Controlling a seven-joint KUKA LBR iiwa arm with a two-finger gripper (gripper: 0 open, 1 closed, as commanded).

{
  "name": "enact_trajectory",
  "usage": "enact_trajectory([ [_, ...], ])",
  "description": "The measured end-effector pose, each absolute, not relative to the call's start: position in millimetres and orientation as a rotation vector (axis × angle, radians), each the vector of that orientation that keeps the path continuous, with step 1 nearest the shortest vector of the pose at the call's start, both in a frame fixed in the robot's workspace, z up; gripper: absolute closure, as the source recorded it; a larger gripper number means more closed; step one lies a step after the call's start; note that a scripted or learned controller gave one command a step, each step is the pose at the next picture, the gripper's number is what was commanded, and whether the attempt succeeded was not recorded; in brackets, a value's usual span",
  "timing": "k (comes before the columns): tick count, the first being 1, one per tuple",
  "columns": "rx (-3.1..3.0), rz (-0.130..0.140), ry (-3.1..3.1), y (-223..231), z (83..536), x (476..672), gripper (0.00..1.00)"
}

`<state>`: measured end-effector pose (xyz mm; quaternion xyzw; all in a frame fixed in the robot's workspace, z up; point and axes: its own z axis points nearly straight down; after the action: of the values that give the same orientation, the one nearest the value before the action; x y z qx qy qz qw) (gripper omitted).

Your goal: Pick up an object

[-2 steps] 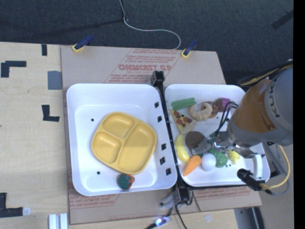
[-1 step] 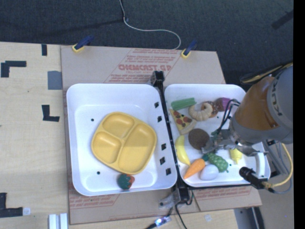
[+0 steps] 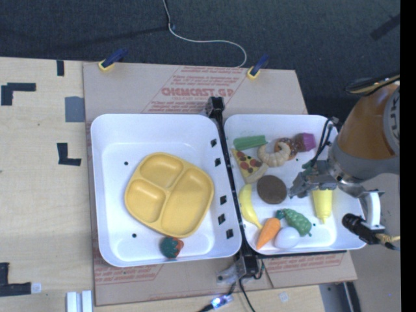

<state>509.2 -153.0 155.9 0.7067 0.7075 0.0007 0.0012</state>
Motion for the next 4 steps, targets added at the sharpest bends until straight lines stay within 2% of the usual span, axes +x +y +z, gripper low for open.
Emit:
enact_trajectory([
  [1,2.219,0.001,2.223,-146,212,502.7,1.0],
  [2,2.22,0.0,2.224,-145,225,503.0,1.0],
  [3,2.216,0.0,2.228,-100,220,542.8,1.0],
  [4,2.218,0.0,2.226,-77,233,543.9,1.0],
])
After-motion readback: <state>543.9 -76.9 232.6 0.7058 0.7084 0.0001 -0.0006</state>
